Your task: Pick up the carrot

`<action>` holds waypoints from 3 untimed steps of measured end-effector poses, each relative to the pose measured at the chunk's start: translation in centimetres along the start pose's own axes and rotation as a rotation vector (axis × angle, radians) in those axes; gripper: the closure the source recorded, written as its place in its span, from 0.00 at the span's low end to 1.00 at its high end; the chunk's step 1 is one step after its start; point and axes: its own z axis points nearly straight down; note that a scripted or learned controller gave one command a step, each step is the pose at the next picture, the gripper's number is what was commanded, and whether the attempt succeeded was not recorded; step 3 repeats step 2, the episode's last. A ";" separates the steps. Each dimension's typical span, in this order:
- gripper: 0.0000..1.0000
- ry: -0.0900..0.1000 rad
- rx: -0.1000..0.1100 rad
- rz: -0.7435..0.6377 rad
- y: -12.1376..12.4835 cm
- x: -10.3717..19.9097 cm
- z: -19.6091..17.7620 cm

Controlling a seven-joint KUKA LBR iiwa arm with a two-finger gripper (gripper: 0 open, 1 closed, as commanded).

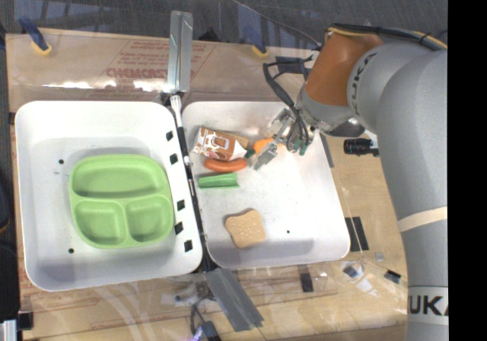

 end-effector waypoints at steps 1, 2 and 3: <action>1.00 -0.004 0.000 -0.010 0.3 -0.1 -1.2; 1.00 -0.011 -0.003 -0.177 3.8 2.2 -10.7; 1.00 -0.011 -0.003 -0.177 3.8 2.2 -10.7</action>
